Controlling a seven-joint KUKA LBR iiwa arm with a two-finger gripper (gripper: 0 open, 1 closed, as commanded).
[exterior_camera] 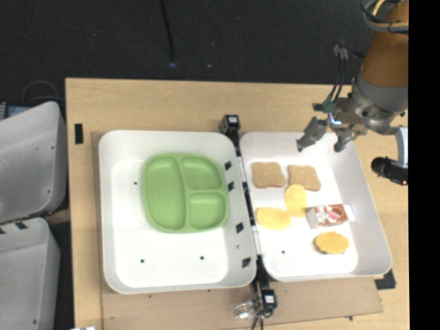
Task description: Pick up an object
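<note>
Wooden bench [151,102]; fingers [323,137] spread, holding nothing, above right bin [364,246].

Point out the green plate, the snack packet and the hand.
green plate [184,192], camera view, on its centre divider.
snack packet [328,216], camera view, middle of the wrapper.
hand [323,137], camera view, midway between its fingertips.

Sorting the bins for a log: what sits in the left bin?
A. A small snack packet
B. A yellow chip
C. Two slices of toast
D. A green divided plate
D: the green divided plate lies alone in the left bin; the toast, packet and yellow pieces lie in the other bin.
</note>
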